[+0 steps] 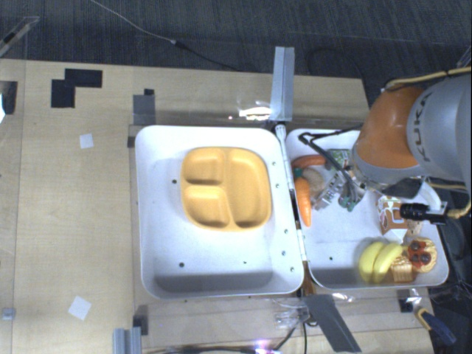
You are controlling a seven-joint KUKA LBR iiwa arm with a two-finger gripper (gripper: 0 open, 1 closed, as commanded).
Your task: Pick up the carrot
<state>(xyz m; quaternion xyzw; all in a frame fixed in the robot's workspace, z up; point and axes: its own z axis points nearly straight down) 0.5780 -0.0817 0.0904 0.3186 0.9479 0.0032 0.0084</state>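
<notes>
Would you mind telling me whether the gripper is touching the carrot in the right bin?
Cannot tell. In the camera view the gripper sits right beside the carrot near the right bin's left wall, but neither contact nor a gap shows plainly.

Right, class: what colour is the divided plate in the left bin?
Yellow. The divided plate shows plainly in the camera view, in the left bin.

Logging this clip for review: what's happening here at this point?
The grey arm reaches into the right bin, its tool low beside the carrot, which lies against the bin's left wall. I can't confirm a grasp. Bananas sit near the front of that bin. The left bin holds a yellow divided plate.
</notes>
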